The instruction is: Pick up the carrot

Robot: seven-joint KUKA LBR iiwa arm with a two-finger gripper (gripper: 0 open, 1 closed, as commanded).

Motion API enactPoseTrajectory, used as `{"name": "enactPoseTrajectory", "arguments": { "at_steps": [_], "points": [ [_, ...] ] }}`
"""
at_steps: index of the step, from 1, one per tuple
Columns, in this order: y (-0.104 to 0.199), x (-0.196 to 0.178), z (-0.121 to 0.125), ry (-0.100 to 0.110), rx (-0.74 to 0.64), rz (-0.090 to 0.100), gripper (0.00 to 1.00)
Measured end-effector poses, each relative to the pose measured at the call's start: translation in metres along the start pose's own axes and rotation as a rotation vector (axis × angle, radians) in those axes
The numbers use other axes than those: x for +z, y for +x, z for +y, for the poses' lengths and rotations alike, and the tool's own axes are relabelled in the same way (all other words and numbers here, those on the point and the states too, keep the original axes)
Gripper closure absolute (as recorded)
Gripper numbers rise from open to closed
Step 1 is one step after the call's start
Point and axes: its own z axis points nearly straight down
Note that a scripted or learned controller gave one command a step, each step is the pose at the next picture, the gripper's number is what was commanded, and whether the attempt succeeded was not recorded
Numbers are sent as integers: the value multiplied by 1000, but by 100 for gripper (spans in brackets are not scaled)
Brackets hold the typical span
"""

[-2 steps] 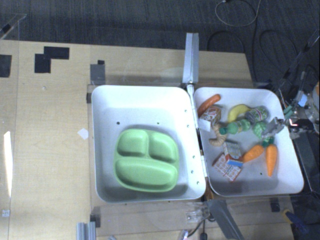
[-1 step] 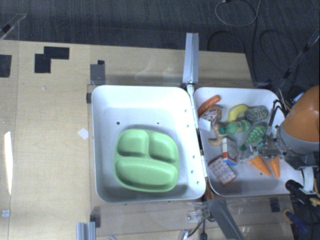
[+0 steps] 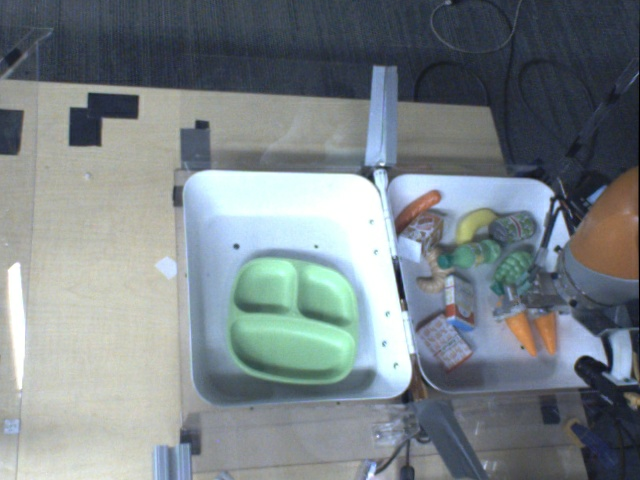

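Near right bin's point(image 3: 480, 378) right wall: 2 orange tapered plastic carrots point(image 3: 521, 333), green tops up, beside gripper point(image 3: 535, 290). Grip state: cannot tell. Step: approach, not yet lifted. Next: centring over 1 carrot, closing, raising straight.

The small orange toy carrot with a tapered, plastic-looking body point(image 3: 523, 332) lay on the white floor of the right-hand bin, toward the bin's 4 o'clock corner. Its thick end, topped by a tuft of green leaves, pointed to about 11 o'clock, and its narrow tip pointed to about 5 o'clock, so the piece rested flat and slanted. A second orange tapered form lay just beside it at 3 o'clock, pointing nearly straight down to 6 o'clock; whether that belonged to the same carrot or was a separate piece could not be told.
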Motion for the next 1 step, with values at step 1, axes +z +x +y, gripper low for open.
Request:
{"name": "enactPoseTrajectory", "arguments": {
  "at_steps": [1],
  "points": [
    [13,-115,10,6,108,-1,100]
  ]
}}
